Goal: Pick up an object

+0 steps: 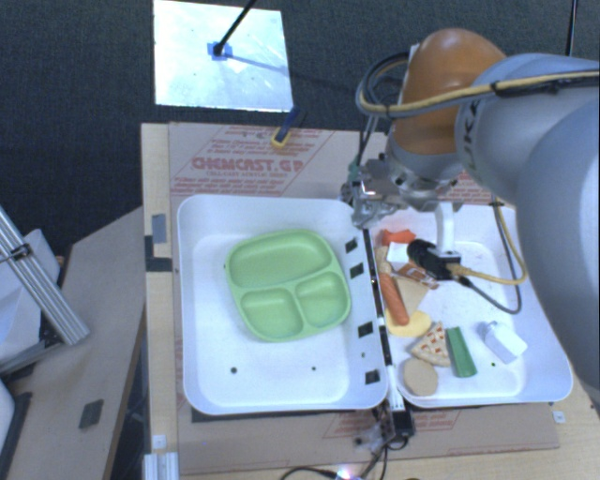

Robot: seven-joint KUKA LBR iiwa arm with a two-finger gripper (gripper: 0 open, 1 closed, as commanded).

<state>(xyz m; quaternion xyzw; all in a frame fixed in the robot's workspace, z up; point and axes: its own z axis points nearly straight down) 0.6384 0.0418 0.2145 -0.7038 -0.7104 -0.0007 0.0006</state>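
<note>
Close beside my gripper (pixel 362 212), whose open or closed state I cannot tell, the orange stick (pixel 395 292) lies crowded against a yellow slice (pixel 411 325), so I judge a descent may strike the bin wall (pixel 375 305) or catch both items.

A dark, coarse-textured floor (pixel 75 103) fills the upper part of the view and runs behind the table (pixel 98 328), whose pale brown top shows at the lower left. On the floor beyond the table lies a square, shiny sheet (pixel 248 70) that catches bright light. A thin black rod (pixel 239 21) slants down to a small blue piece (pixel 217 50) on it. A brown board (pixel 248 159) with red print covers the table's far side. A ribbed metal rail (pixel 37 286) leans in at the left edge. A small grey square (pixel 91 413) sits on the table near the bottom.
</note>
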